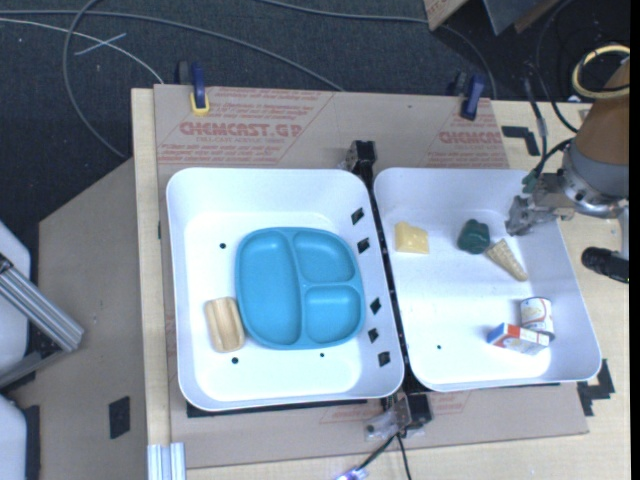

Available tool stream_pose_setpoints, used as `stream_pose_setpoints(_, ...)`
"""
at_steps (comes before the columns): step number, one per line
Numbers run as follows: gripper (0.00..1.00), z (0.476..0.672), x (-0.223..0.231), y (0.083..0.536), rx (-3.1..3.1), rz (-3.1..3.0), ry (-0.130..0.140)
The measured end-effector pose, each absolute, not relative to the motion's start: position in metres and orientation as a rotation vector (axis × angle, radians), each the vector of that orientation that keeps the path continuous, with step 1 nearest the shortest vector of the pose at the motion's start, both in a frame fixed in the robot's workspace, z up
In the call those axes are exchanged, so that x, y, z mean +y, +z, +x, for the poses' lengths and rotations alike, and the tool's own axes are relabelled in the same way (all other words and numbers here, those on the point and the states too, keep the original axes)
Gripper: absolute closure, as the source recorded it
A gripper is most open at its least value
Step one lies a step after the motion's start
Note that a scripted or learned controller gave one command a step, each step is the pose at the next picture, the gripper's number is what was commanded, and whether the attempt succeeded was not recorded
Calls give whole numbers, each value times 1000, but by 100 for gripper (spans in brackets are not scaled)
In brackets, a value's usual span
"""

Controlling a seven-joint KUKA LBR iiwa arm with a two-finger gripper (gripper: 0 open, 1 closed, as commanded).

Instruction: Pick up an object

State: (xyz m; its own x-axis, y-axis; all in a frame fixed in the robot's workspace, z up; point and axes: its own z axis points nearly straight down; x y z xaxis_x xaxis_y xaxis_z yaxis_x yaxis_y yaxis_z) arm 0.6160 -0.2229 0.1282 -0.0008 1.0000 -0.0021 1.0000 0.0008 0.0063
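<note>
The right bin [560,368] holds a pale yellow wedge [411,238], a dark green lump [474,235], a tan cone [508,259] and a small red, white and blue carton [526,328]. My gripper [522,216] hangs over the bin's upper right part, just above and to the right of the cone and right of the green lump. Nothing is visibly held in it. In the left bin [190,268] lie a blue divided plate [298,286] and a tan bread-like piece [224,324].
The two bins meet at a black-clipped divider [372,268]. The arm's grey wrist and orange band [600,143] stand over the right bin's far right corner. Cables [100,38] run across the dark floor behind the bench.
</note>
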Motion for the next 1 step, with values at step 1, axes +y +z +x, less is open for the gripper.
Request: stream_pose_setpoints(1, 100, 613, -220, 173, 2220, 2218, 4)
